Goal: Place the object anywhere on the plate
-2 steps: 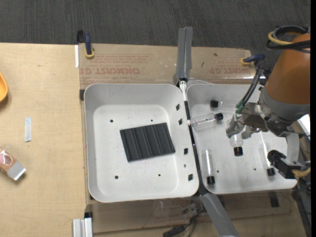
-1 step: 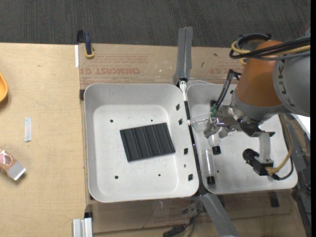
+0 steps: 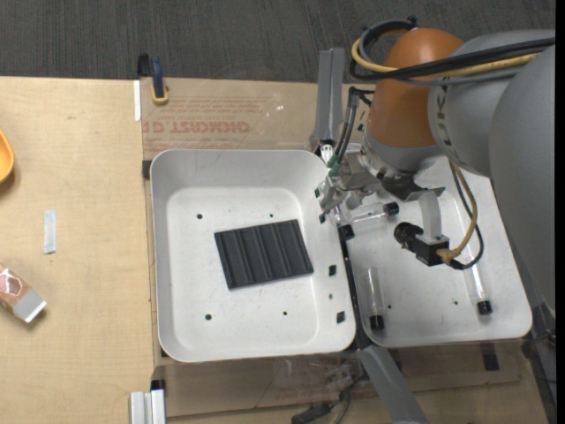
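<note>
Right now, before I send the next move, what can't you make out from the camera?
- Gripper: its fingers are too small and cluttered by cables to tell open from shut, or whether they hold anything.
- Right bin: its upper part is hidden under the arm.
- Orange thing: cut off by the left edge of the view.
- Dark ribbed plate in the left bin: fully visible.
</note>
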Controlling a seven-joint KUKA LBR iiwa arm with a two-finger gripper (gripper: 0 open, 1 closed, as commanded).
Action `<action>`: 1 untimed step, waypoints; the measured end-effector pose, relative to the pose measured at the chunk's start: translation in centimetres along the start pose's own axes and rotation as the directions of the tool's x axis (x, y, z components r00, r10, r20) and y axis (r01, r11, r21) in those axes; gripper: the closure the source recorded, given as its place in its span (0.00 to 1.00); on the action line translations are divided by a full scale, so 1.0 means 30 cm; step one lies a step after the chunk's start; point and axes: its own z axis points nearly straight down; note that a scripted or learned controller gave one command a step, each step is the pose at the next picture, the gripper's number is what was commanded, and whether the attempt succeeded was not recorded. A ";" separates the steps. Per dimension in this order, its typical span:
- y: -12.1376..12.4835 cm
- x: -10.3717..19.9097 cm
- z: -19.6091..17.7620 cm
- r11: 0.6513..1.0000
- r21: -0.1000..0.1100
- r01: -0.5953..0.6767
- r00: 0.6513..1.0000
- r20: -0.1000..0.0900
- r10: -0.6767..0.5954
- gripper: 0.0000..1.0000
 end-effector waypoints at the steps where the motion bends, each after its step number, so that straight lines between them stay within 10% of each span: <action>1: -0.087 0.151 -0.012 0.991 0.002 0.132 0.991 -0.001 -0.132 1.00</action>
